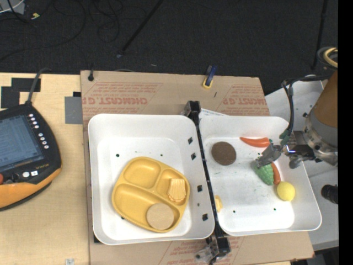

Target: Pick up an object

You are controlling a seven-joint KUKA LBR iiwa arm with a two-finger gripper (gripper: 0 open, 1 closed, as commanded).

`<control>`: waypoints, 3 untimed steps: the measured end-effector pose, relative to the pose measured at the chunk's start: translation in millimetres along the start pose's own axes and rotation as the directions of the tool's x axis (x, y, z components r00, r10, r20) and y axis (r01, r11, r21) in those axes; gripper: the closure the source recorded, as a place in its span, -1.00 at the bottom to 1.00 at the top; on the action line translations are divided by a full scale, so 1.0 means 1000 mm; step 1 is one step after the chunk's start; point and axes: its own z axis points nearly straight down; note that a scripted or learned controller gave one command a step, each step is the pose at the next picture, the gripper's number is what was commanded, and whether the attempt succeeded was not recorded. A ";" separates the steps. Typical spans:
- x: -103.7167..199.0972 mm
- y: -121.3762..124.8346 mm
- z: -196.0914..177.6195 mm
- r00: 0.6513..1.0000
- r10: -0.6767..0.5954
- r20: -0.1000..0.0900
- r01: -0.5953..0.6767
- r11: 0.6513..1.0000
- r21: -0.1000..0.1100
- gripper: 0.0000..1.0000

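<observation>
End effector (274, 154) hovering over R bin (309, 214), approx 3 o'clock side, fingers looking narrowly parted w/ nothing between them. Likely targets clustering beneath: green veg (266, 174) just below tips, orange chili (255, 141) at 11, lemon (285, 191) at 5, brown disc (224, 153) at 9. Probably lining up for the green one. Yellow tray (138, 195) sitting in L bin.

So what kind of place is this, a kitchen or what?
Probably a robot lab, not a kitchen. A robot arm reaches over two white bins of toy food, a control tablet lies beside them, and cables run over the dark floor.
</observation>
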 end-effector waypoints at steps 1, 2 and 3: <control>-0.001 0.000 -0.010 1.000 0.000 -0.001 0.000 1.000 0.002 1.00; 0.071 0.021 -0.081 1.000 -0.006 0.001 0.006 1.000 -0.008 1.00; 0.152 -0.003 0.011 1.000 -0.006 -0.001 0.006 1.000 0.010 1.00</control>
